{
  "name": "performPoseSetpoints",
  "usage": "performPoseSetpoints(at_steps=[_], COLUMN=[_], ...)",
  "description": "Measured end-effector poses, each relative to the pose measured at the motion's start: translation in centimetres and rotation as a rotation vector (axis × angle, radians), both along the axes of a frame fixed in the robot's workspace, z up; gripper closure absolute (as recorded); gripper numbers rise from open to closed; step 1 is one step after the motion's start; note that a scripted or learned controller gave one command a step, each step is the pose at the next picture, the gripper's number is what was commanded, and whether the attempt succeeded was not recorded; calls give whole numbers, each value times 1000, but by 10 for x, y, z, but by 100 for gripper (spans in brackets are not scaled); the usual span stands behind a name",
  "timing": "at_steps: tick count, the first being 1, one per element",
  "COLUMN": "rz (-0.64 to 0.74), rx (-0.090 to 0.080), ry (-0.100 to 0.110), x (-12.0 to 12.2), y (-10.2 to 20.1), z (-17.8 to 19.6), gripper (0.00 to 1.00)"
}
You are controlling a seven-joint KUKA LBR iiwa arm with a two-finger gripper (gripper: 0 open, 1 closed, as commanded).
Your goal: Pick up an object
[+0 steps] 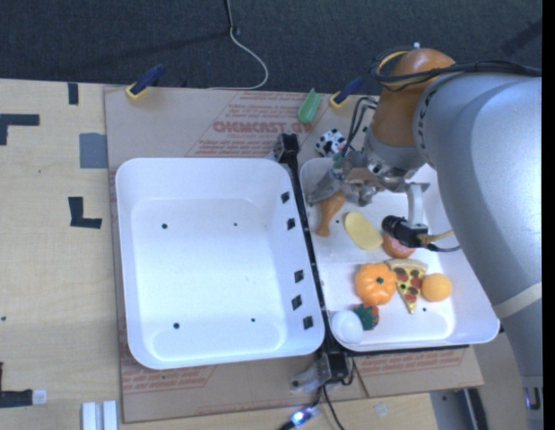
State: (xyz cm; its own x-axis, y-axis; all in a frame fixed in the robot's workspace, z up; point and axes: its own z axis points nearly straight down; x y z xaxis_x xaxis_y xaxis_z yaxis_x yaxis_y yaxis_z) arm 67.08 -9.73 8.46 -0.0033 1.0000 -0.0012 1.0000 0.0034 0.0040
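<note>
My arm [492,168] reaches over the right bin [470,330]. My gripper [353,179] sits low at the far end, just beside a brown toy [329,213]. I cannot tell its grip. Nearby lie a pumpkin [377,283], a pizza slice [407,285] and an orange ball [436,287].

two white bins [134,240], one pumpkin [376,282], one pizza slice [407,285]

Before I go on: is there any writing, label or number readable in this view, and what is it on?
"CHEMCAST" in red, printed on the brown board under the bins, just behind the left bin; the smaller red print beside it is too blurred to read.
Red print on the board's front edge, below the right bin: too small to read.
Nothing readable on the toys or the arm.
</note>
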Motion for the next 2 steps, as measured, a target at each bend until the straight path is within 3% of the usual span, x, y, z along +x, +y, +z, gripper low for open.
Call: performPoseSetpoints(at_steps=[1,2], rz=[0,5], rx=[0,3], ry=[5,-3], x=[-3,-1], y=[0,68], z=[9,106], gripper=[100,100])
